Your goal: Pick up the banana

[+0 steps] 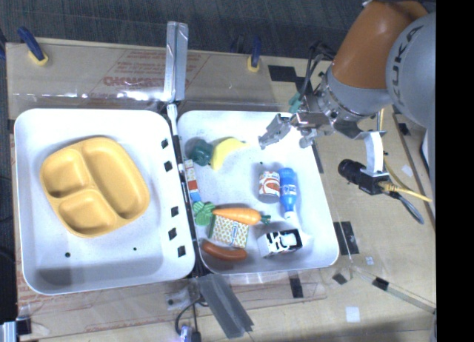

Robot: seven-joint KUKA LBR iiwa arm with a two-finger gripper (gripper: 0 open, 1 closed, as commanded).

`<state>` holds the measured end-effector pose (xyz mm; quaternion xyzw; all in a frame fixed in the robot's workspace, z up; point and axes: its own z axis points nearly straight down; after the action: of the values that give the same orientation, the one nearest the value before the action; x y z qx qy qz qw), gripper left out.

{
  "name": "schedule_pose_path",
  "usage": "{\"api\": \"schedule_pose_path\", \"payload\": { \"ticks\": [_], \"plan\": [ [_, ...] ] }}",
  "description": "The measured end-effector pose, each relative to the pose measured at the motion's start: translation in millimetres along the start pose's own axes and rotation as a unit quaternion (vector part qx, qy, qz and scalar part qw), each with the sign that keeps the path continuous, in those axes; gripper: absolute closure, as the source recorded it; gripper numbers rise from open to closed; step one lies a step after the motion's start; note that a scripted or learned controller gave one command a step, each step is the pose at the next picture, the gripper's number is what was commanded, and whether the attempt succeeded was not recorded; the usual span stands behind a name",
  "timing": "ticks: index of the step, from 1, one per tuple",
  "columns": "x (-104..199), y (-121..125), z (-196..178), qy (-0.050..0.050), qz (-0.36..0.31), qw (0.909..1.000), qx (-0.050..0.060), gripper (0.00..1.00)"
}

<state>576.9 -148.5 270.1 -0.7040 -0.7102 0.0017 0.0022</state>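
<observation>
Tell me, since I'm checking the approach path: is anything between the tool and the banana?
Nothing visible does. The tool hangs over the right bin, and bare bin floor separates it from the banana. The can lies below that line.

The jaws (pixel 290 132) hang open just right of the banana (pixel 224 150).
</observation>
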Motion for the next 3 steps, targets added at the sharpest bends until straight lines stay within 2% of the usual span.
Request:
{"api": "schedule_pose_path", "payload": {
  "ticks": [1, 2, 3],
  "plan": [
    [26, 50, 169, 0.000, -0.059, 0.9983, 0.000, 0.00],
    [25, 50, 159, 0.000, -0.061, 0.9982, 0.001, 1.00],
    [84, 81, 78, 0.000, 0.017, 0.9999, -0.002, 1.00]
  ]
}}
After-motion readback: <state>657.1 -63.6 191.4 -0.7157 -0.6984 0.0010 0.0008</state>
